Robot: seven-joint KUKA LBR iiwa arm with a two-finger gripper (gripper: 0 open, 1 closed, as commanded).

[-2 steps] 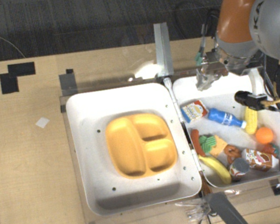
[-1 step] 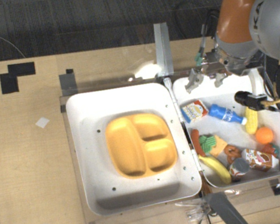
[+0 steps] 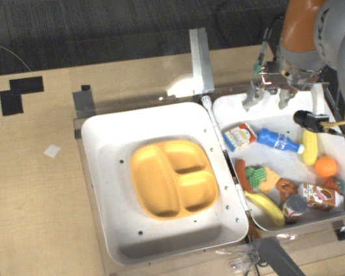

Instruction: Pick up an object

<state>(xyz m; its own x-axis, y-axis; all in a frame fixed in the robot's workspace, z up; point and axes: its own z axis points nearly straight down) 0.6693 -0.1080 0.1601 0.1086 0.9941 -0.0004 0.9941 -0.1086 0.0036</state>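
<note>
One fixed camera above the bench [image 3: 30,192] — looking down (slantwise) on both bins [image 3: 100,180].

Yellow tray [image 3: 170,179], blue bottle [image 3: 278,140], orange ball [image 3: 326,167], white bins [image 3: 107,198].

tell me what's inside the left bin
A yellow divided tray lies alone in the left bin. Its compartments look bare. Whatever sits under the tray is covered.
</note>
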